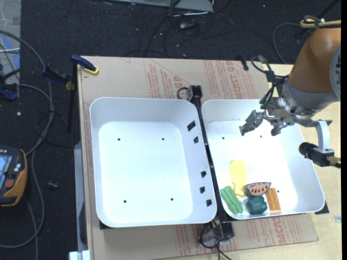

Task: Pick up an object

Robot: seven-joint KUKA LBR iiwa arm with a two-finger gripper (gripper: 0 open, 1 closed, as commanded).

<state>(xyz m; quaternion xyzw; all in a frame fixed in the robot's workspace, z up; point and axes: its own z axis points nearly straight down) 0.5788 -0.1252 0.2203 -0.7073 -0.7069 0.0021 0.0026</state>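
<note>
My gripper hangs over the back part of the right bin, its two fingers spread open with nothing between them. Several toy foods lie clustered at the bin's front edge, well below the gripper: a yellow piece, a green cucumber-like piece, a watermelon slice, a dark green round piece and an orange carrot-like piece.
The left bin stands beside the right one, with a black divider strip between them. Both rest on a cardboard-covered bench. Cables and a clamp lie around the bench's back and left.
</note>
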